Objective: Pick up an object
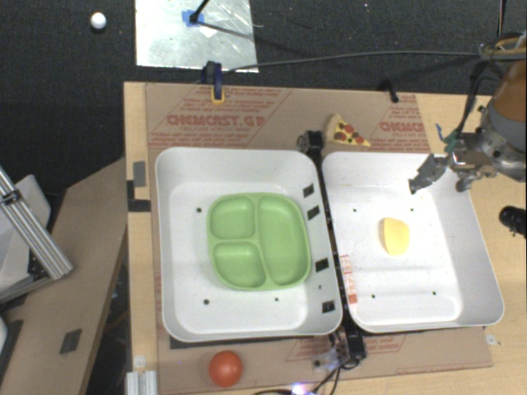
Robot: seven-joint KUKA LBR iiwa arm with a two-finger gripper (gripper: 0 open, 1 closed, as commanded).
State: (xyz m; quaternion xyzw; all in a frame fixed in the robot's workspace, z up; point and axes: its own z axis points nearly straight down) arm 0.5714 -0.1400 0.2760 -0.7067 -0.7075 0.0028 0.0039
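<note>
Over the right bin, near its far right corner, hangs the pincer, its two dark fingers spread apart with nothing between them; it is released and carries no load. It sits above the bin's floor and well apart from the yellow wedge, which lies flat near the middle of the right bin, nearer to the camera than the pincer. That wedge is the only loose thing in the right bin, so I judge it the likeliest thing to be picked; it lies alone on bare white floor, clear of the walls, which should leave room for the fingers to come down on either side.

Left of the right bin, the second bin holds a green divided plate, set near its centre. Outside the right bin, just beyond its far left corner, a toy pizza slice rests on the counter; an orange ball lies on the counter beyond the left bin's near edge, off to the right bin's near left.

Most of the arm is cut off at the picture's edge, so its pose is hard to read. Whether the pincer's height suits a descent cannot be judged from this slant.
</note>
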